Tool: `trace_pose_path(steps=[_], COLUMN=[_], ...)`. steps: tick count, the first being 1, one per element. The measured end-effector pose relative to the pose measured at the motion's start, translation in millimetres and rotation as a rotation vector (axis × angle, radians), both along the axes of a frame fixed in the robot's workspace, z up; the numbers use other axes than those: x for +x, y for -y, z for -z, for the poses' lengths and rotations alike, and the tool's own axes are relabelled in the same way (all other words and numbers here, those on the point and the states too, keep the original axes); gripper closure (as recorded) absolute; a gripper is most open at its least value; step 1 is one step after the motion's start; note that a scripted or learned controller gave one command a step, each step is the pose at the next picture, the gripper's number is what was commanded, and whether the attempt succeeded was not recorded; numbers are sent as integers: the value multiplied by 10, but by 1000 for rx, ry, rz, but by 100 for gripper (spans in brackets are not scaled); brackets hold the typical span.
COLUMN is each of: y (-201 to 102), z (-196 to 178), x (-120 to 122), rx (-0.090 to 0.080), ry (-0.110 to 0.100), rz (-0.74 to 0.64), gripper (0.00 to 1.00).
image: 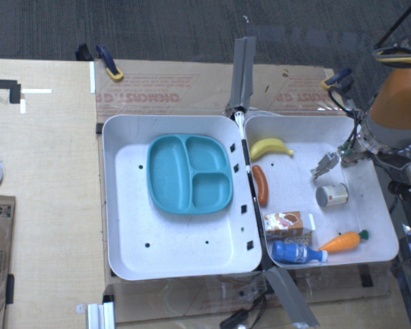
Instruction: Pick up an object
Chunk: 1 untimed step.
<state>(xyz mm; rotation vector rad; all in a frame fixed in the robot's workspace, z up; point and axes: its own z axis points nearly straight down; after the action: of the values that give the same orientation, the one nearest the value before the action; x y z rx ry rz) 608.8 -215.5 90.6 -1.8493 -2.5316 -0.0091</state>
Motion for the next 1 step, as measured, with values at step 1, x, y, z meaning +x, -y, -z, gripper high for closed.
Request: trace_pose_path(steps=[1], y=[-40], z=[-19], x=[-938], rx=[-7], ry=[-2], rz=[-55], gripper=[0])
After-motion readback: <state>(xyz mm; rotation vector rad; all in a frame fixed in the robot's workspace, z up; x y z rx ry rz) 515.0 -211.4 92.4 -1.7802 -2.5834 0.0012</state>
